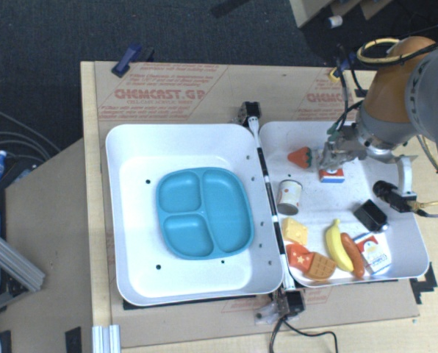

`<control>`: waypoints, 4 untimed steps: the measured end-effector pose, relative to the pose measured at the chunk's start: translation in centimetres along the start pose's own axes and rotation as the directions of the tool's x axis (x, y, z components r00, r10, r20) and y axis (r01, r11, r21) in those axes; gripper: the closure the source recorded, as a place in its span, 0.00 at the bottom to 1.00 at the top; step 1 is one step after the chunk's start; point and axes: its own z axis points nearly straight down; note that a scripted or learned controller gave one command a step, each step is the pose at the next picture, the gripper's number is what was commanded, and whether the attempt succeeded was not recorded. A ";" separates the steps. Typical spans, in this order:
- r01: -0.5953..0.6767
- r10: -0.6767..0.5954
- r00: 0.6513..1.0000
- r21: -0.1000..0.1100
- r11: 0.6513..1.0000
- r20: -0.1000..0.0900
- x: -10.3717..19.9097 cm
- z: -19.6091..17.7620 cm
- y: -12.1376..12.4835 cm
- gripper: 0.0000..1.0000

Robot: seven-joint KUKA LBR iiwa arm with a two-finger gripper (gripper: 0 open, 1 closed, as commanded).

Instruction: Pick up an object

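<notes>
Gripper (335, 159) low over red-white-blue block (332, 173), finger state cannot tell; strawberry (300, 157) just left could get knocked, or 1 off-centre close misses block.

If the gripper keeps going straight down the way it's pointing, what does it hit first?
Most likely the small red, white and blue item directly beneath the gripper in the right bin. Depth is unclear from this slanted view, so the strawberry beside it is a lesser possibility.

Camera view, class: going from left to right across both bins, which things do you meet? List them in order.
Blue divided plate → small cup → strawberry → banana → black block.
</notes>
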 end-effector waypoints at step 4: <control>0.002 -0.001 1.000 0.061 0.998 -0.012 0.8 1.6 3.4 0.00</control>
